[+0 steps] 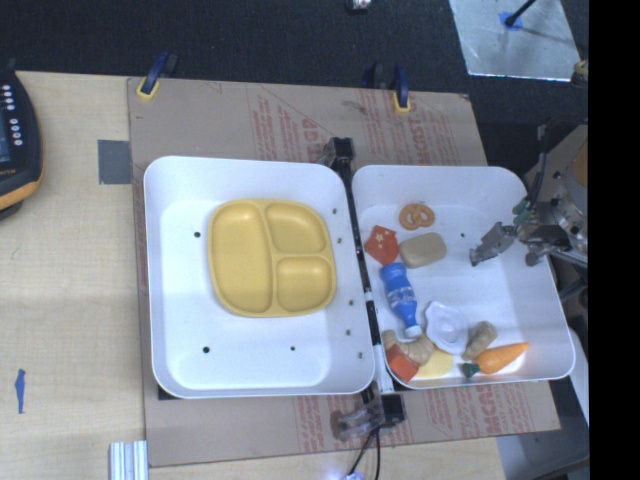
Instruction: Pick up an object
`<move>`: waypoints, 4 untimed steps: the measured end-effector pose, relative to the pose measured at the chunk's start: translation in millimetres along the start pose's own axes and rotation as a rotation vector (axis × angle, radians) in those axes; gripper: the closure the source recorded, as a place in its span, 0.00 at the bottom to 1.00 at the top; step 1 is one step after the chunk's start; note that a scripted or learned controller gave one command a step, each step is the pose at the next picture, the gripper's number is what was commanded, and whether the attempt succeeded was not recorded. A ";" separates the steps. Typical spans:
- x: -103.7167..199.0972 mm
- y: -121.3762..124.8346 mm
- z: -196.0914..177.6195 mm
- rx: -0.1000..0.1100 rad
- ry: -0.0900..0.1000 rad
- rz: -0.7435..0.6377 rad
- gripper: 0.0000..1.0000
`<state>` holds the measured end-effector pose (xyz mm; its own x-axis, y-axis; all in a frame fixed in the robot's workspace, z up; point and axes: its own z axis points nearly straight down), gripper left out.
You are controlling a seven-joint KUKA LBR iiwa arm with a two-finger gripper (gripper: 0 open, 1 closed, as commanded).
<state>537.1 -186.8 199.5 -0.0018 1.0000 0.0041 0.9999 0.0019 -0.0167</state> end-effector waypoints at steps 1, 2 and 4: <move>68.7 81.1 56.2 -0.016 -0.004 -0.012 0.00; 68.8 122.2 108.9 -0.015 -0.006 -0.007 0.00; 124.7 47.8 2.3 -0.013 -0.002 -0.007 1.00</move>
<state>584.5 -62.0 196.9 -0.0090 1.0000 0.0026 1.0000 0.0090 -0.0033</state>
